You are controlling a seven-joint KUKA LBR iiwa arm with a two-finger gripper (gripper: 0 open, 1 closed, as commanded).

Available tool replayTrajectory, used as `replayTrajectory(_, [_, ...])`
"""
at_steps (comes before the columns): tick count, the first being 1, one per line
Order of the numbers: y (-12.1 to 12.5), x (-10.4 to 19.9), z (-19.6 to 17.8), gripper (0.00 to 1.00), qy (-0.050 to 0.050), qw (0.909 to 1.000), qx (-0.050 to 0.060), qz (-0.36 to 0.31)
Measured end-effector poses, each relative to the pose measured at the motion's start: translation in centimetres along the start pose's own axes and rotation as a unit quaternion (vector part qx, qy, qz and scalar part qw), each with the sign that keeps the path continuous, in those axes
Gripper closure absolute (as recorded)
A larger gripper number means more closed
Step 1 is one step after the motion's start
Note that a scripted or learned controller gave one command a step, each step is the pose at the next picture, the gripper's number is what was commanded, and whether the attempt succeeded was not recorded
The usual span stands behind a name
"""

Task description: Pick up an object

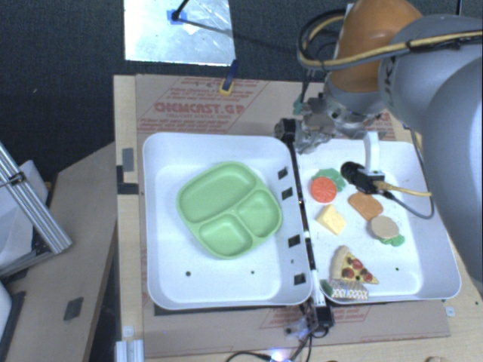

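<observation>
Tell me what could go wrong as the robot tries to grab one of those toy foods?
The gripper sits at the right bin's far corner, beside the dividing wall, so it might bump that wall. The tomato and cheese wedge lie close together; reaching for one could shove the other. The pizza slice lies flat and may be hard to grasp.

Dark floor (53, 51), tan bench (79, 225), printed cardboard sheet (198, 105), shiny silver square (170, 32)
</observation>
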State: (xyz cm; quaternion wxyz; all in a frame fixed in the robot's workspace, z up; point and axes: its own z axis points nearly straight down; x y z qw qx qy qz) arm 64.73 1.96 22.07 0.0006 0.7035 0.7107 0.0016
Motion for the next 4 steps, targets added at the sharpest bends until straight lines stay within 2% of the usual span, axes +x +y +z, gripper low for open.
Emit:
replayTrajectory(1, [1.9, 5.2, 0.3, 1.00, 0.000, 1.0000, -0.001, 0.001])
replayTrajectory(2, [2.2, 8.4, 0.5, 1.00, 0.000, 1.0000, 0.000, 0.001])
replayTrajectory(3, [1.4, 8.2, -1.3, 1.00, 0.000, 1.0000, 0.001, 0.002])
replayTrajectory(4, [1.9, 8.6, -1.2, 1.00, -0.001, 1.0000, 0.000, 0.002])
